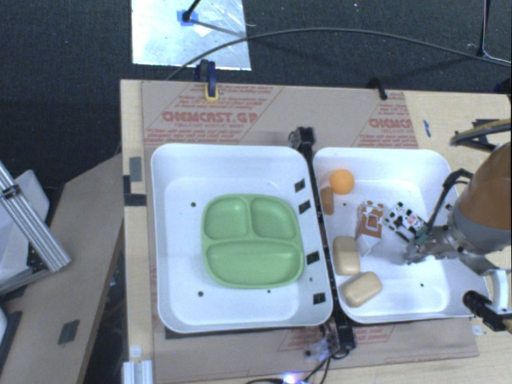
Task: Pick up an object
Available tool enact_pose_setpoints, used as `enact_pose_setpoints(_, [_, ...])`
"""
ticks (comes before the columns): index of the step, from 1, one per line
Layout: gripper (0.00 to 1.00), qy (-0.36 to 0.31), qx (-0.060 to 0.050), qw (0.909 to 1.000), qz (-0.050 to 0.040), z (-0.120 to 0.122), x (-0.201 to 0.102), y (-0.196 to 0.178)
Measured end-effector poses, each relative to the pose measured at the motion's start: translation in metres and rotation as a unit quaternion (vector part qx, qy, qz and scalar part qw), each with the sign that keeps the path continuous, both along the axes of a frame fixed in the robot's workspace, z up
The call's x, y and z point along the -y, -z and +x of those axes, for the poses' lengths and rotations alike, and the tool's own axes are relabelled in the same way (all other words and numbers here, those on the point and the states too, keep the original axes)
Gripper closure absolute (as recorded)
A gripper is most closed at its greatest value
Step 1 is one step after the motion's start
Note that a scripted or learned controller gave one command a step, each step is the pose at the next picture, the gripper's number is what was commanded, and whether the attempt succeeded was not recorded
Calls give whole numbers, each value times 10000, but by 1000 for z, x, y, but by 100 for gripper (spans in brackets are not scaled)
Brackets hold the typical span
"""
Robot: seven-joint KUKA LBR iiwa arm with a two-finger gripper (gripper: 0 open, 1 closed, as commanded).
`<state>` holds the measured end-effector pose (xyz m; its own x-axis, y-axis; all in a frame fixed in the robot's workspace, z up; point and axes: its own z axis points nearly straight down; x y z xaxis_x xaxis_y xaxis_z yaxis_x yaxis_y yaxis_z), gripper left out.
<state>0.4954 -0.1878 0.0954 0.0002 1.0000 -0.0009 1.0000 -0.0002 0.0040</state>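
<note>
Near the right wall of the right white bin [436,166], the gripper [414,250] hangs low beside a small black-and-white patterned object [402,218]; its opening I cannot tell. Centre over that piece before closing.

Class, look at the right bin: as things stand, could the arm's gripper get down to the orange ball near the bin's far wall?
Probably yes. The orange ball sits alone on bare floor of the right bin, with open space above it; the gripper is low in the same bin, nearer the patterned card.

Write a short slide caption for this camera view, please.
Gripper low in the right bin near small objects; green divided plate in left bin.
</note>
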Motion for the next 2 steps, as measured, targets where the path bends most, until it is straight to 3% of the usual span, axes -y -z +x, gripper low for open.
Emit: enact_pose_setpoints(2, [100, -28, 14, 10000, -6, 11, -5, -107])
